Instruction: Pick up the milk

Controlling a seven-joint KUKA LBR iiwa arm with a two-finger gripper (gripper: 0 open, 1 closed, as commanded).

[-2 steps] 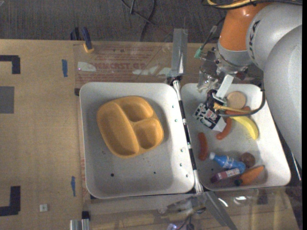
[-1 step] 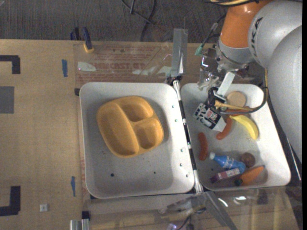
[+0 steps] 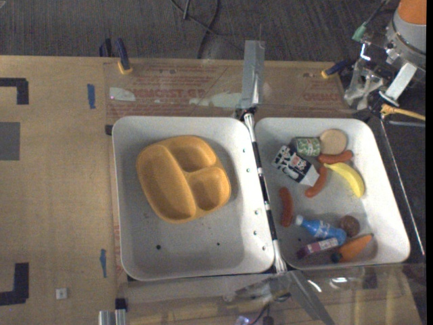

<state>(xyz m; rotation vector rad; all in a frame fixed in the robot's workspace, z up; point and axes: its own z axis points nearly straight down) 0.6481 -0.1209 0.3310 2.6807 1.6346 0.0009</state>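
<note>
A yellow tray (image 3: 183, 178) sits in the left bin (image 3: 135, 249); a banana (image 3: 348, 179), sausages (image 3: 287, 206) and carrot (image 3: 354, 247) lie in the right bin (image 3: 396, 239).

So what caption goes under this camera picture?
Gripper waits above the right bin, milk untouched among toy food.

The arm (image 3: 411, 5) is cut off by the frame's top-right corner.

Flat light-brown wooden surface (image 3: 54, 202), bearing two shallow white plastic bins side by side, left bin (image 3: 128, 249) touching right bin (image 3: 396, 239); black tape marks (image 3: 15, 90) and blue tape strips (image 3: 90, 95) near its left side.
</note>
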